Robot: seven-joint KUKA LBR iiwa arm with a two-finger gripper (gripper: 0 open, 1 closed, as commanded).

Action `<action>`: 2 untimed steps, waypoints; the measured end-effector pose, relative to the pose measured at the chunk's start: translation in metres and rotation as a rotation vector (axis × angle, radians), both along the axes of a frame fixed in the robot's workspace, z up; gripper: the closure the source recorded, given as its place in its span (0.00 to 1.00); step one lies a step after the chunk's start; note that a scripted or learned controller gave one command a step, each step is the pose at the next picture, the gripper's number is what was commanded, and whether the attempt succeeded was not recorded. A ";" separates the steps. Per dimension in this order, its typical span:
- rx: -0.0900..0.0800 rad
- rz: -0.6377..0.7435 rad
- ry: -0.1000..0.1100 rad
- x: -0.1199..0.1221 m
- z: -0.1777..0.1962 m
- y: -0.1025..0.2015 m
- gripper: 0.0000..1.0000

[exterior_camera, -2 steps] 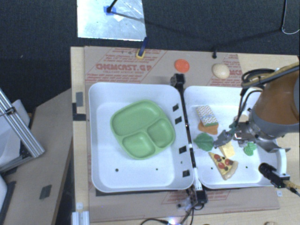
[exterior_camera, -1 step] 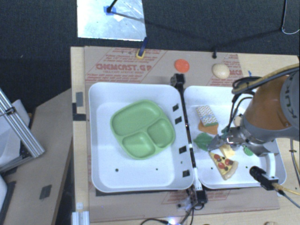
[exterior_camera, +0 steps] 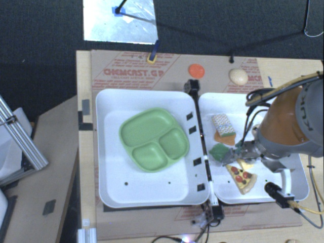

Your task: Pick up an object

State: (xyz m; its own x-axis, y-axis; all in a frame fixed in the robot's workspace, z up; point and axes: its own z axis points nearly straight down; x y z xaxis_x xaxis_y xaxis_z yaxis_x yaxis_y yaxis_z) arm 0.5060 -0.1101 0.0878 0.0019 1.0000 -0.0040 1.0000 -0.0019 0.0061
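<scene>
So the arm [exterior_camera: 291, 123], grey with that orange band, comes in from the right and hangs low over the right bin [exterior_camera: 298, 189], with its gripper [exterior_camera: 234, 155] down near the middle of that bin. Can't honestly tell how wide the fingers are, they're a dark blur from this angle, and I can't tell whether anything sits between them. Right at the fingers, touching or just about, is a small dark green piece [exterior_camera: 219, 151], lying just to their left near the divider between the bins. Just below and slightly right of the fingers is a toy pizza slice [exterior_camera: 242, 177], flat on the bin floor with its point aimed up toward them. Just above the fingers and a bit left there's a blocky item with a patterned pale top and an orange bottom layer [exterior_camera: 224, 127], looks like a toy sandwich or cake. Well off to the left of the fingers, in the left bin [exterior_camera: 114, 186], sits a light green divided plate [exterior_camera: 154, 139] with three compartments. Farther up past the bins, on the cardboard covering the worktop [exterior_camera: 134, 71], are an orange disc [exterior_camera: 196, 71] and a beige egg-shaped thing [exterior_camera: 238, 76], both well apart from the fingers.
</scene>
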 end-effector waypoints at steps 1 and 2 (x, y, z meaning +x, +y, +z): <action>-0.002 0.001 -0.008 0.002 0.012 -0.001 1.00; 0.003 0.005 0.000 -0.004 0.073 -0.002 1.00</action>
State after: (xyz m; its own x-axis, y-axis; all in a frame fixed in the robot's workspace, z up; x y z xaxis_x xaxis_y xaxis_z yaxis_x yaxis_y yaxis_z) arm 0.5024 -0.1117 0.1605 -0.0033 1.0000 -0.0011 1.0000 0.0033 0.0060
